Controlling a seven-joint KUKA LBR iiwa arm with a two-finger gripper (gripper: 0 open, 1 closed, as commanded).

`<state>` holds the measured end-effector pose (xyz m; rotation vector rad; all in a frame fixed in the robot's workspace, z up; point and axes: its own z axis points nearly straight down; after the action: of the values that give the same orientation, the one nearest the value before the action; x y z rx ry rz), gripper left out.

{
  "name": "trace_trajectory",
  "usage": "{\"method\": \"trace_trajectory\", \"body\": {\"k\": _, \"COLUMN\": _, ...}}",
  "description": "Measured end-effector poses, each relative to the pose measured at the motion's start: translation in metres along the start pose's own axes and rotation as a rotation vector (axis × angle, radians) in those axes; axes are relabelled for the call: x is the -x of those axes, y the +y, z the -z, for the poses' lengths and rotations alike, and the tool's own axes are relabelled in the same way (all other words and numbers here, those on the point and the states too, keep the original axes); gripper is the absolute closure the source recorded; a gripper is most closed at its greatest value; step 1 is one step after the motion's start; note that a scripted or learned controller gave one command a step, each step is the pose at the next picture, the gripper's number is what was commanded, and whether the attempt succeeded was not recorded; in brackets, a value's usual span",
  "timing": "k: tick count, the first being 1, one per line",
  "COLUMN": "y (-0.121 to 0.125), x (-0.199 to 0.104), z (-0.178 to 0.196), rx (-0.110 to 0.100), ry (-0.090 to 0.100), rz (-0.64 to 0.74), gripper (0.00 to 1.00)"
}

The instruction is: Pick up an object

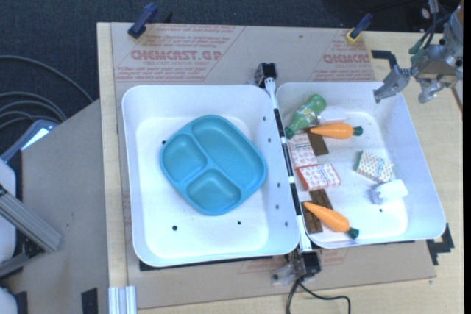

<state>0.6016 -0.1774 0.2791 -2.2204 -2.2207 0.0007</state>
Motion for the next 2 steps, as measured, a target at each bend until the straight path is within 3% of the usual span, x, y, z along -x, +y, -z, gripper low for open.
{"method": "trace_trajectory", "body": {"k": 1, "y": -0.012, "x": -0.063, "z": -0.078, "rx": -0.001, "ry": 0.0, "rz": 0.001, "gripper": 0.0}}
{"method": "trace_trajectory", "body": {"k": 2, "y": -0.055, "x": -0.082, "z": -0.191, "rx": 0.005, "ry": 0.0, "rz": 0.0, "gripper": 0.0}}
